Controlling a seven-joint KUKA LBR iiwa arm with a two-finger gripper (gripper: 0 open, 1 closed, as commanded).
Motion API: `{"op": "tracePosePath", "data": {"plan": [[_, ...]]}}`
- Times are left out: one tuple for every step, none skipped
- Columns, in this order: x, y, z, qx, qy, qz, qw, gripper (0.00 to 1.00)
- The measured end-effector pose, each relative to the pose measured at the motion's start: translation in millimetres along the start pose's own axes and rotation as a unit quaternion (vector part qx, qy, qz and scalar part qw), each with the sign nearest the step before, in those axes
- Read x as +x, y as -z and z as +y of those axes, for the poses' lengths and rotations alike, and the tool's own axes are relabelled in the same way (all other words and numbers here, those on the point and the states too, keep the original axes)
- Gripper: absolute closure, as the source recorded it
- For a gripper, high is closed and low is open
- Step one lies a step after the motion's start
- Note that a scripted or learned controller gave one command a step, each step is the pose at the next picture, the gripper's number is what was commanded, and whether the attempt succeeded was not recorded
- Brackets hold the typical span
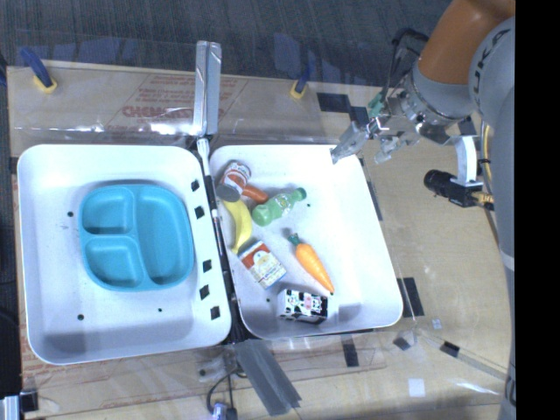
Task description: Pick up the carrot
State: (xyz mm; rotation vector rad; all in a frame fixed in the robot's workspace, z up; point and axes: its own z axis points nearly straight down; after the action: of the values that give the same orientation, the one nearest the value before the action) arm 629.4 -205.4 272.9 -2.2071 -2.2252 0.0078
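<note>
The orange carrot [313, 266] with a green stub lies slantwise in the right bin [367, 234], near its middle. My gripper [362, 147] hangs above the bin's far right corner, well up and to the right of the carrot. Its two fingers are spread apart with nothing between them.
Also in the right bin are a yellow banana [238, 223], a green bottle [279, 205], a small can [234, 178], an orange-and-white carton [262, 265] and a black-and-white box [304, 305]. The left bin [44, 234] holds a blue divided plate [137, 234].
</note>
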Motion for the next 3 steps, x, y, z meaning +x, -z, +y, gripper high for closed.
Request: {"op": "tracePosePath", "data": {"plan": [[-3.7, -152.2, -54.9, 0.0, 0.076, 0.0, 0.9971, 0.0], [-2.9, -183.5, -74.5, -0.003, 0.126, -0.001, 0.992, 0.0], [-3.4, -186.1, -137.0, -0.001, 0.132, 0.001, 0.9912, 0.0]]}}
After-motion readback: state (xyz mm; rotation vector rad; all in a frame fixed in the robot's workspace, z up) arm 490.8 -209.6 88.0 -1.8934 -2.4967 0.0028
